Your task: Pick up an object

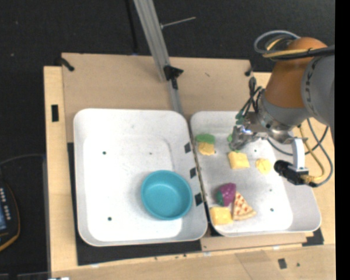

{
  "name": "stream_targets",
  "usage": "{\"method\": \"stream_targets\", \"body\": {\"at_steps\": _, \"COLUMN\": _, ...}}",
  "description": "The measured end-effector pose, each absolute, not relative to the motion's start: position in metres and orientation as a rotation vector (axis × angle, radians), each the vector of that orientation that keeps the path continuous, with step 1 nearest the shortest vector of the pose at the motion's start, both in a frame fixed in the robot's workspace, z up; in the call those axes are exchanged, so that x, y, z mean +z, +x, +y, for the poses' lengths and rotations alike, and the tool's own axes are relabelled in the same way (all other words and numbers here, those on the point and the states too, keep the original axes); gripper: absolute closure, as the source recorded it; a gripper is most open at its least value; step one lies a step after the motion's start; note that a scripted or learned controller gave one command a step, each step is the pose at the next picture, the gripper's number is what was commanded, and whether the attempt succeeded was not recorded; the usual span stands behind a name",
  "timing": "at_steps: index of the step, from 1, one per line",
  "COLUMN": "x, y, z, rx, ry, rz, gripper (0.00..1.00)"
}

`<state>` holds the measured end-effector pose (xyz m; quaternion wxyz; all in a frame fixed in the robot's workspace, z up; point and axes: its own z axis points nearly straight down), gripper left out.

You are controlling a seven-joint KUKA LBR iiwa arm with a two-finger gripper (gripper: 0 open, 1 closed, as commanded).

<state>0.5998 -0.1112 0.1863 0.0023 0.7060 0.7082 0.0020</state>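
My gripper (238, 140) reaches into the right bin (297, 214) from the upper right and hangs just above a yellow block (239, 160). A small yellow piece (263, 166) lies to that block's right. A green and yellow toy (206, 144) sits at the bin's left side. Lower down lie a purple toy (226, 192), a pizza slice (242, 206) and another yellow block (221, 216). The view from above hides the gap between the fingers.
A teal bowl (166, 194) rests in the left bin (105, 133). A metal pole (154, 34) slants from the top toward the divide between the bins. A black handheld device (0, 212) lies off the bench at far left.
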Motion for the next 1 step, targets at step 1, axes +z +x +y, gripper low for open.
{"method": "stream_targets", "body": {"at_steps": 1, "x": 0.2280, "y": 0.5978, "z": -0.1131, "rx": 0.003, "ry": 2.217, "rz": 2.223, "gripper": 1.00}}
